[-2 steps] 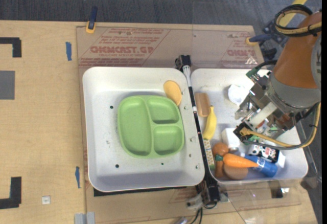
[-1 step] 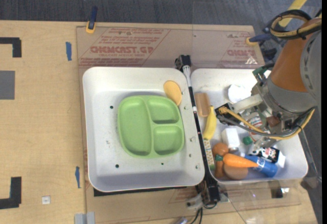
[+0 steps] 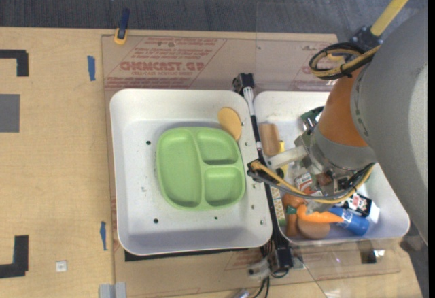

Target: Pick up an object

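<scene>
The arm reaches down into the right bin [image 3: 391, 218], and my gripper [image 3: 314, 181] sits low among the clutter there, largely hidden by the grey wrist and its cables. Around it lie a brown cylinder [image 3: 270, 137], an orange carrot-like piece [image 3: 319, 218], a blue-and-white item [image 3: 355, 222] and a small black-and-white packet [image 3: 362, 204]. In the left bin [image 3: 129, 174] a green divided plate [image 3: 200, 167] lies flat. A yellow-orange rounded piece [image 3: 231, 121] rests by that bin's far right corner. Nothing can be seen held in the gripper.
A black divider rail [image 3: 255, 137] runs between the two bins. Yellow and black cables [image 3: 285, 181] loop from the wrist over the divider. Both bins stand on a cardboard sheet [image 3: 163, 65] on the wooden bench. A dark green object [image 3: 314, 115] shows behind the arm.
</scene>
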`<state>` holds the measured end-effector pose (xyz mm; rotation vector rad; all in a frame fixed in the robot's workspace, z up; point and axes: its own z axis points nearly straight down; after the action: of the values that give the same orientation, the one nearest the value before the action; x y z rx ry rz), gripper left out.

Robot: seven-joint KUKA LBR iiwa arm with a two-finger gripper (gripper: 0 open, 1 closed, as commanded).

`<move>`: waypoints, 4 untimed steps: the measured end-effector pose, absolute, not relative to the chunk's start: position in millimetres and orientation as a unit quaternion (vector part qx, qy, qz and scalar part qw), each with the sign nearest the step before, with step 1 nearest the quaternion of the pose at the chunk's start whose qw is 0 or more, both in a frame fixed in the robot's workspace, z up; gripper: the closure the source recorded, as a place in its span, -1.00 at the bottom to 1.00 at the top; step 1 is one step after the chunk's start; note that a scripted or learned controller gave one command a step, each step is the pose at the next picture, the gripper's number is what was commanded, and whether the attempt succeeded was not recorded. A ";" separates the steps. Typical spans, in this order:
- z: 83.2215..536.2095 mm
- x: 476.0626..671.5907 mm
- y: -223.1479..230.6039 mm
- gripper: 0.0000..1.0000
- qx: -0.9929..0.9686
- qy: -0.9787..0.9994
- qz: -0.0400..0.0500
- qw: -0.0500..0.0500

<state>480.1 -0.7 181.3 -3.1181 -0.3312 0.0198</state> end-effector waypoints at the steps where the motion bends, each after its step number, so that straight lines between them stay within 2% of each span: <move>1: 190.2 479.4 -7.5 1.00 -0.995 -0.102 0.002 0.002; 2: 183.2 478.0 -15.5 1.00 -0.995 -0.100 0.005 0.003; 3: 183.5 478.0 -34.0 1.00 -0.995 -0.099 0.005 0.003; 4: 210.4 479.9 -41.8 1.00 -0.995 -0.103 0.001 0.000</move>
<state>479.9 -41.8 210.4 -3.1243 -0.3224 0.0017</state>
